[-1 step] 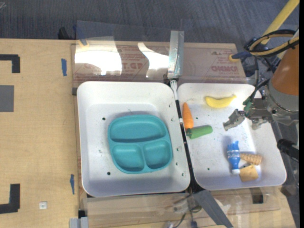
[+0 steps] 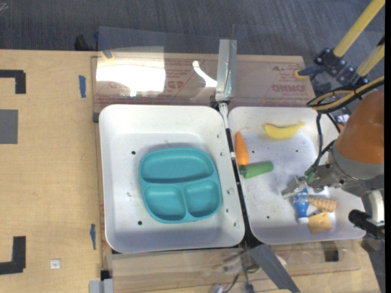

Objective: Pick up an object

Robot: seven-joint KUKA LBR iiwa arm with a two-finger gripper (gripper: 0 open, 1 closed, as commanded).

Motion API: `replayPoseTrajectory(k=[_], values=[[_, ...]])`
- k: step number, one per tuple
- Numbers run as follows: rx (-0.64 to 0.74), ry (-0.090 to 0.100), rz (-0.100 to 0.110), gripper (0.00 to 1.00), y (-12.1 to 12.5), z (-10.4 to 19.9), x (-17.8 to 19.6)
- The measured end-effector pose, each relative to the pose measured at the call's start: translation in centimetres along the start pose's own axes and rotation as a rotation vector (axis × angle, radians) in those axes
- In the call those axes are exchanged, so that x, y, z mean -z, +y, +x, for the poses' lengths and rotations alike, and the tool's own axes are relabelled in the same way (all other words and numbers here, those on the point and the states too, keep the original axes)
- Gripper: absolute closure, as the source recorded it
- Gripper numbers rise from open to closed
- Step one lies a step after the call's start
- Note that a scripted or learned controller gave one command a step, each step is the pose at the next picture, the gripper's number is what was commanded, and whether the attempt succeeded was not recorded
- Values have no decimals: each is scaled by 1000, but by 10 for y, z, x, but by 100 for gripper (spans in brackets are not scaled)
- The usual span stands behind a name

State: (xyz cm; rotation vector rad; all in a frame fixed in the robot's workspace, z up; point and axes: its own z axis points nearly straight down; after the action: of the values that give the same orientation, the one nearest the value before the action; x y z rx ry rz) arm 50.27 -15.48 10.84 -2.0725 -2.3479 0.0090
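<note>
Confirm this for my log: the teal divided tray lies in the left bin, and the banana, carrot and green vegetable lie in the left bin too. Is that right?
Not quite. The teal divided tray does lie in the left bin, but the banana, carrot and green vegetable lie in the right bin, as the camera view shows.

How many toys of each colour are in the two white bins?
Teal: 1, the divided plate in the left bin
Yellow: 1, the banana
Orange: 1, the carrot
Green: 1, the green stick
Blue: 1, the small blue toy
Tan: 2, the cone and the tan lump
Total: 7
</note>
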Motion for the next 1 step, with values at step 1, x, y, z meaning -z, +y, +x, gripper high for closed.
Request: replayPoseTrajectory(k=[1], values=[[0, -4, -14, 100, 4, 0, 15]])
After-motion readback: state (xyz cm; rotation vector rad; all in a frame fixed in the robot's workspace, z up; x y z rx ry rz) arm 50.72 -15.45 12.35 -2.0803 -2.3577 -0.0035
